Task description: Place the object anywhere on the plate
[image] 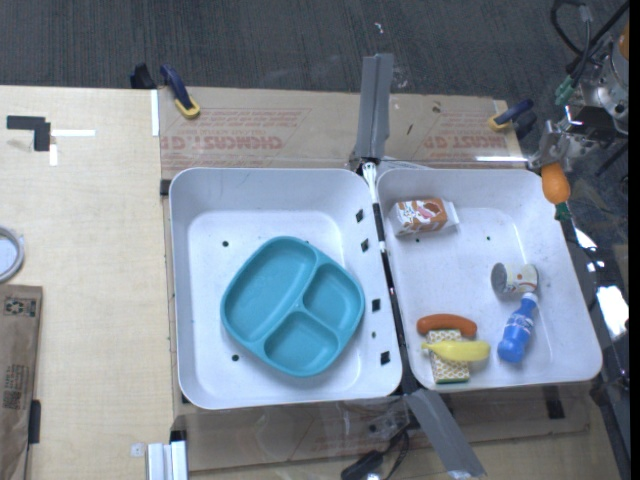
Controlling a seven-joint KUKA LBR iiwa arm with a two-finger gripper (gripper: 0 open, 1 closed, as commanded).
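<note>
A blue plate [292, 306] with three compartments lies in the left bin [190, 268], slightly towards the front. At the far right my gripper [553, 163] hangs over the right bin's [470, 258] back right corner. A small orange object [553, 184] with a dark green end sits directly under the fingers, which appear shut on its top. It is held above the bin's rim, well to the right of the plate.
The right bin holds a snack packet [424, 216], a small tipped-over cup [514, 279], a blue bottle [516, 333], a red sausage [446, 324], a yellow banana [458, 349] and a waffle-like piece [450, 369]. A grey divider post [375, 108] stands between the bins at the back.
</note>
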